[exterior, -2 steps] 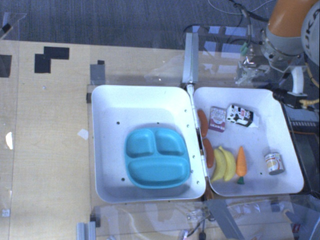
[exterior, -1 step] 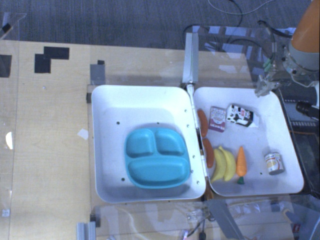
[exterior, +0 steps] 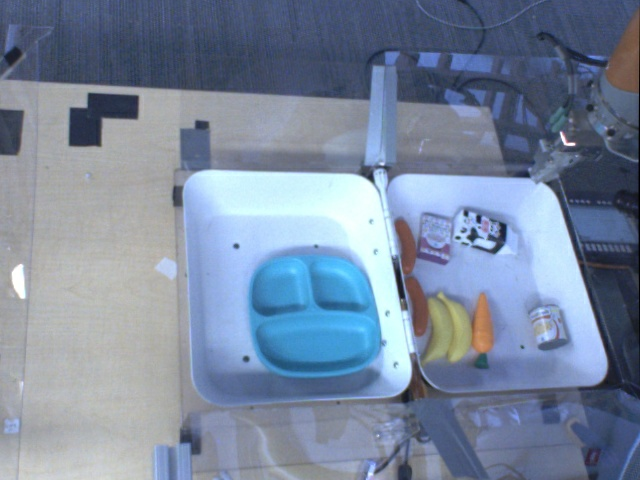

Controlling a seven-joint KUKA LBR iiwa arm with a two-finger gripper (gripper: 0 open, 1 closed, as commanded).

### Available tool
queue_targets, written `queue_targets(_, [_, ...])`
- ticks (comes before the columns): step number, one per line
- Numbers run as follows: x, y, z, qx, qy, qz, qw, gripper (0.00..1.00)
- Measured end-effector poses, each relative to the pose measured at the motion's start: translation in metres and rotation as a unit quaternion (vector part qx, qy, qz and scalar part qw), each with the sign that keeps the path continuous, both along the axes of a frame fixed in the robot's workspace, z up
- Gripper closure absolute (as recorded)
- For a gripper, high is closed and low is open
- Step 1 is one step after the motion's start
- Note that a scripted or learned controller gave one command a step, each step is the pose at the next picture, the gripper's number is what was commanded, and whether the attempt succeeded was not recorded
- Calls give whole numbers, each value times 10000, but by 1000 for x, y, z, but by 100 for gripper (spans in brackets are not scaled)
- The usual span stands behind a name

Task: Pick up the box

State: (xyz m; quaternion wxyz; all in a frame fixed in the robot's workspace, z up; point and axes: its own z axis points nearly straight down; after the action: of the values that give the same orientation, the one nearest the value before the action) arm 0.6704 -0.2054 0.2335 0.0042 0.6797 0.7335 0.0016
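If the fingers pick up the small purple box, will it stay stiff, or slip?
The purple box looks like thin carton, so probably stiff but crushable. It lies flat in the right bin, so it is unlikely to roll. It seems small, likely light.

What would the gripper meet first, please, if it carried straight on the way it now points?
The gripper sits above the right bin's far right corner, pointing down and left. Going on, it would probably meet the bin's rim or floor near that corner, then the black-and-white carton. Depth is unclear.

bench (exterior: 100, 298); left bin (exterior: 215, 203); right bin (exterior: 565, 258); side by side
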Motion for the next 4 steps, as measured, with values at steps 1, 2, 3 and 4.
queue_targets(1, [0, 1, 43, 3, -6, -63, 10000, 100])
queue_targets(2, [-87, 0, -26, 15, 21, -465, 9989, 100])
queue_targets(3, [-158, 9, -138, 17, 21, -435, 9991, 100])
queue_targets(4, [-182, 3, -96, 13, 9, -697, 9976, 100])
